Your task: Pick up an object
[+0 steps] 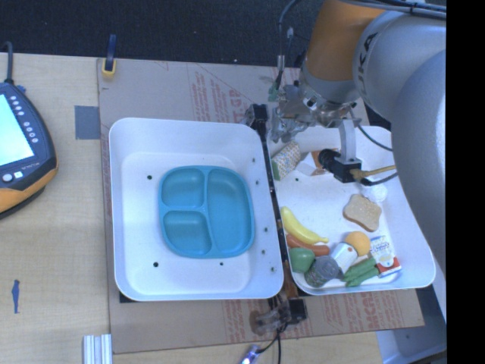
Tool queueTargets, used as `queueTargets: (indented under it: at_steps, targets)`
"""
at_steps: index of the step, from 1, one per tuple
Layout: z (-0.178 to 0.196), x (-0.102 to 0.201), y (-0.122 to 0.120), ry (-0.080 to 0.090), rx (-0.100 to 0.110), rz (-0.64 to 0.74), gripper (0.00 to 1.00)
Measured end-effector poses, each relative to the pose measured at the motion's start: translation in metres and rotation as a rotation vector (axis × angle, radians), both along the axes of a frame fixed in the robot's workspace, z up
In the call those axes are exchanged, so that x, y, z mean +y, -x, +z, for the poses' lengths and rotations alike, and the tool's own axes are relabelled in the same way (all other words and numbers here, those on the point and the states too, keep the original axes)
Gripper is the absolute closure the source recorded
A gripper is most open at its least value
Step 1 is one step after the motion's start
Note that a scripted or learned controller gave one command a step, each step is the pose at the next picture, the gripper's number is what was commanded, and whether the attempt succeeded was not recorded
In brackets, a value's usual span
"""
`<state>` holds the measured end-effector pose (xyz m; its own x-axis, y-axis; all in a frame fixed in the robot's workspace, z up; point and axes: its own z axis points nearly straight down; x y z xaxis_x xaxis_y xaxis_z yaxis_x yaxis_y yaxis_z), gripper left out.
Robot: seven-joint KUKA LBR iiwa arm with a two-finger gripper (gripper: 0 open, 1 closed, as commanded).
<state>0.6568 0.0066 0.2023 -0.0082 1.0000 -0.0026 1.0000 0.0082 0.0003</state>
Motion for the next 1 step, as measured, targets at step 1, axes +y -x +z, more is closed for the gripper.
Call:
queueTargets:
  at_steps: [1]
  targets:
    - [0.0261, -0.0388, 0.0003, -0.002, 0.000, -0.006, 1.00]
